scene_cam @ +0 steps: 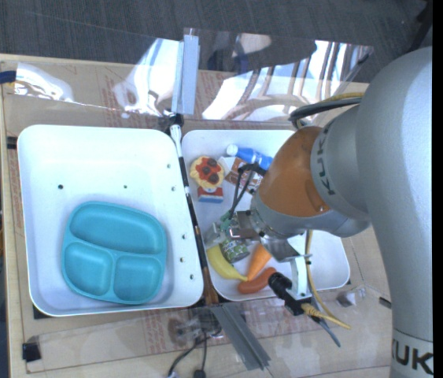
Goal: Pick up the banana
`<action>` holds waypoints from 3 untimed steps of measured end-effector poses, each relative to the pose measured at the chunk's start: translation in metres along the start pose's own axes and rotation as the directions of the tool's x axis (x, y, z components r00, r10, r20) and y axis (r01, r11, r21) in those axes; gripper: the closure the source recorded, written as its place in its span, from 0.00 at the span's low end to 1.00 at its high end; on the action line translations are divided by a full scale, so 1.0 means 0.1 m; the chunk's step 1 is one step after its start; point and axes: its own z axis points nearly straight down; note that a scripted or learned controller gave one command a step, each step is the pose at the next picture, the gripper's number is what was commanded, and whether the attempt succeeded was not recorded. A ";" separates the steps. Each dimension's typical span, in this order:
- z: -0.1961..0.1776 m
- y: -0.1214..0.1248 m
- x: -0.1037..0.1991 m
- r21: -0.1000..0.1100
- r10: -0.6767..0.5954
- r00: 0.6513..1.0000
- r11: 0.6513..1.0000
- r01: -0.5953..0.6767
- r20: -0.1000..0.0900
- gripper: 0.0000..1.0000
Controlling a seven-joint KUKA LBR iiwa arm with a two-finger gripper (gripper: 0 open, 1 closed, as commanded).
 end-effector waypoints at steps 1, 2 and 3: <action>-0.13 0.04 0.02 -0.008 -0.010 1.000 1.000 0.010 0.000 1.00; -0.10 0.01 0.01 -0.001 -0.009 1.000 1.000 0.009 0.000 0.00; -0.38 0.15 -0.92 0.002 0.015 1.000 1.000 -0.015 -0.005 0.00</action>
